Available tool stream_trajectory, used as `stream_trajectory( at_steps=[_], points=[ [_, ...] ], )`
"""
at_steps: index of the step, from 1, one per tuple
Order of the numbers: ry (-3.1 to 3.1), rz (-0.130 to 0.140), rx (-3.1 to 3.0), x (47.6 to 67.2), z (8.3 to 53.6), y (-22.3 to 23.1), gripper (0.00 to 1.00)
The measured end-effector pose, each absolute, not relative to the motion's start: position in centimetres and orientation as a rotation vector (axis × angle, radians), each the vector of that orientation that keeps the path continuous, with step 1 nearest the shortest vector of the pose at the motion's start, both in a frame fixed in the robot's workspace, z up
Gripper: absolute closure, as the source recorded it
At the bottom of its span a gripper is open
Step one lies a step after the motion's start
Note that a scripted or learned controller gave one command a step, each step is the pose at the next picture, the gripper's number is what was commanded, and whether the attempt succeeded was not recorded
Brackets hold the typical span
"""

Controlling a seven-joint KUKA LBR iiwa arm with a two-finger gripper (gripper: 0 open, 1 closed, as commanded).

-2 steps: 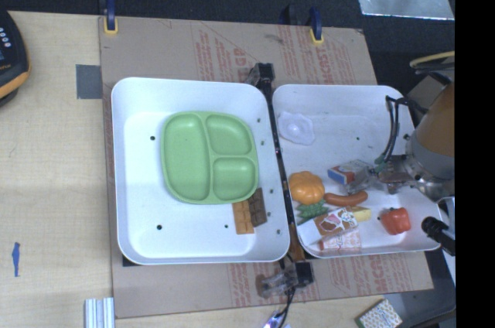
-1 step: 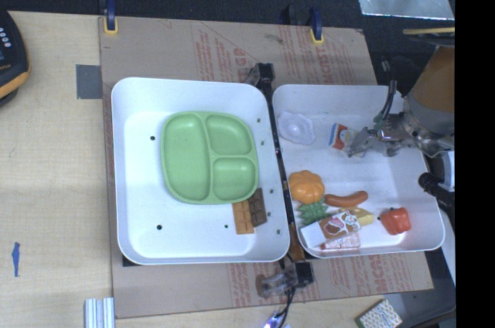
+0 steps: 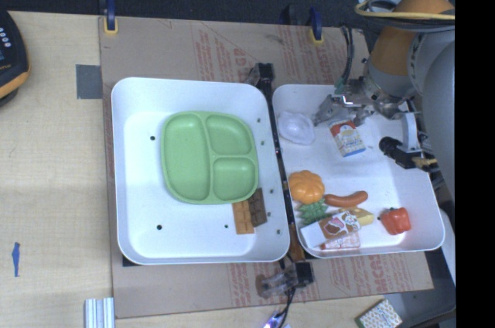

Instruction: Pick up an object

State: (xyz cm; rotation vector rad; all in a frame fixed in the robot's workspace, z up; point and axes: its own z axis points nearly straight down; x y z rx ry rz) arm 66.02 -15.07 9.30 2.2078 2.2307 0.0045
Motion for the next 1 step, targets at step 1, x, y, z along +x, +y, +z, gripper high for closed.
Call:
stream_trajectory(
  at_steps=[1],
  points=[
    [2.226, -0.006, 2.222, 64.05, 9.21, -18.51, 0.00]
  ],
)
